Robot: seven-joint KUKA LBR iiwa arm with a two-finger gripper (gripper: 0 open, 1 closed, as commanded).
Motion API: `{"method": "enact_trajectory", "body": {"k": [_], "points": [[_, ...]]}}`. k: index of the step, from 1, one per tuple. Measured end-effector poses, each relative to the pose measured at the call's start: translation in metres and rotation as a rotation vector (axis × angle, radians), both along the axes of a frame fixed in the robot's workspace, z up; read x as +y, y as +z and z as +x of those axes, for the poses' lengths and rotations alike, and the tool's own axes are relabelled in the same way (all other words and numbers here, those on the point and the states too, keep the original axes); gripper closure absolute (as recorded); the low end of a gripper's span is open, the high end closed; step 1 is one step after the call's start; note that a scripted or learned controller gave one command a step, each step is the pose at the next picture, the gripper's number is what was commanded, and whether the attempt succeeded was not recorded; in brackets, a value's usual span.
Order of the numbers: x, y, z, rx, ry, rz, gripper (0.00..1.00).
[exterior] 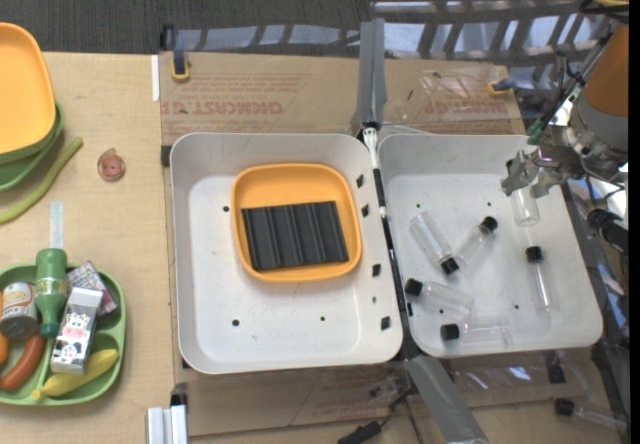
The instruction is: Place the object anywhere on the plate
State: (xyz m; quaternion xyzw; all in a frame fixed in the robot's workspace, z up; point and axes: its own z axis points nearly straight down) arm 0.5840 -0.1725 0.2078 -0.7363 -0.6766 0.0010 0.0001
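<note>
We are taking the orange plate (296,194) as our landmark; it is sitting in the left white bin (200,332) and is carrying a dark ribbed mat (296,236).

Nearest to us, to the right of the plate, two clear vials with black caps are lying in the right white bin (585,327): one (478,334) near its front wall and one (437,294) just behind it. Further back, still right of the plate, two more vials (434,241) (477,240) are lying close together, and another vial (539,278) is lying further right.

Still further right of the plate and a little behind, the gripper (525,187) is hanging over the right bin. A clear vial (526,205) is showing between its fingers, so we are seeing the gripper closed on it, well apart from the plate.

Far to the left of the plate, a green tray (100,372) with toy food is resting on the surface (110,222).
</note>
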Motion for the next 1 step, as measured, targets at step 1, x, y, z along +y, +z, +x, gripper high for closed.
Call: {"method": "enact_trajectory", "body": {"k": [1], "points": [[-0.0378, 0.0266, 0.0648, -0.001, 0.142, -0.001, 1.00]]}}
